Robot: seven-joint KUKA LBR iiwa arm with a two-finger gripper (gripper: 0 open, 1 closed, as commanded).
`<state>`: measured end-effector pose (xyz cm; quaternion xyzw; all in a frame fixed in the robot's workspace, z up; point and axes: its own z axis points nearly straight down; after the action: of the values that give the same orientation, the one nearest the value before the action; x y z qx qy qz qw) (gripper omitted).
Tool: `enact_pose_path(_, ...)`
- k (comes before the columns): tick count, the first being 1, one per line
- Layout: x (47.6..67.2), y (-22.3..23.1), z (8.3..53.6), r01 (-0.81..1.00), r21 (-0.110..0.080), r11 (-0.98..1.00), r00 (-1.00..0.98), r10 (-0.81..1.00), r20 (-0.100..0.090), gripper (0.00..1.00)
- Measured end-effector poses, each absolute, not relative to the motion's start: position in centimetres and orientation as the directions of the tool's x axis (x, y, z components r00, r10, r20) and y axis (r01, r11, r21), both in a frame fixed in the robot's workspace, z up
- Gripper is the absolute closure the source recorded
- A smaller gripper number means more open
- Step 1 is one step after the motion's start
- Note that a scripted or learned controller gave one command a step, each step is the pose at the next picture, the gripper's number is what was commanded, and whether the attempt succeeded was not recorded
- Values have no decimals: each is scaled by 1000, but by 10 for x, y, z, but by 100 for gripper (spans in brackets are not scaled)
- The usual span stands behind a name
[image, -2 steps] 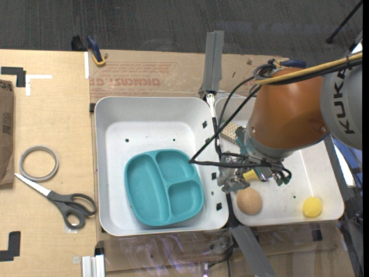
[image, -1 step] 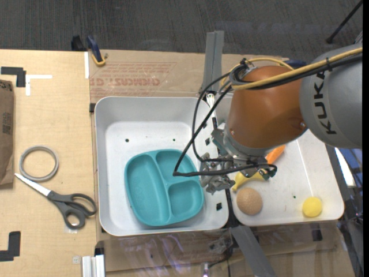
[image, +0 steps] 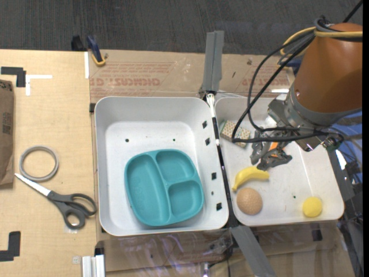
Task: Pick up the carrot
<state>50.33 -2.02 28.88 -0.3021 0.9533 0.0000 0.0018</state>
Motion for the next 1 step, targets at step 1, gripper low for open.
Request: enact_pose_path(1,492,-14,194,-529,0,848,-848,-529,-2,100)
